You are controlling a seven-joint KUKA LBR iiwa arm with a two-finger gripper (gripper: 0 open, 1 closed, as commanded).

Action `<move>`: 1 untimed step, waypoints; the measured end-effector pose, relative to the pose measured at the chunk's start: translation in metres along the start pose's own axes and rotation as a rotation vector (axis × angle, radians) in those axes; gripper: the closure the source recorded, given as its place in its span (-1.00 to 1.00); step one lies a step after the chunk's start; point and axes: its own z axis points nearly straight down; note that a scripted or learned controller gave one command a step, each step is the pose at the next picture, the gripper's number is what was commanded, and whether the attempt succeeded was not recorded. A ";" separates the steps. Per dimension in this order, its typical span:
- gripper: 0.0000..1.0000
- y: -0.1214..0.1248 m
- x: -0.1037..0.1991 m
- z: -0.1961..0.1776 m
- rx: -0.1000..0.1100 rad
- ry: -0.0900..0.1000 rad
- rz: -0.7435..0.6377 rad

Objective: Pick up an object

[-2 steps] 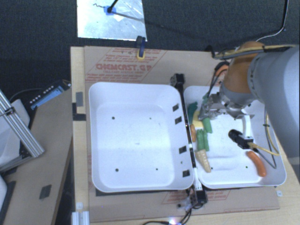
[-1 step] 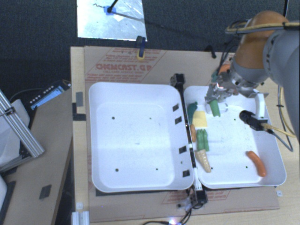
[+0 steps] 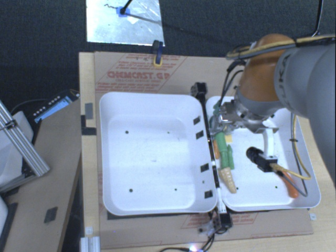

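The gripper point(image 3: 222, 121) hangs at the upper left of the right bin point(image 3: 257, 190), just above the green toy point(image 3: 224, 151) and yellow toy point(image 3: 229, 178) lying there, nothing looks picked up yet, and I cannot tell if it is open or closed.

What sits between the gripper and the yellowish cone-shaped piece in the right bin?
In the camera view, a green piece lies between the gripper and the yellowish piece, along the left wall of the right bin.
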 end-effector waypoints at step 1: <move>1.00 -0.034 -0.007 -0.031 -0.004 -0.001 0.009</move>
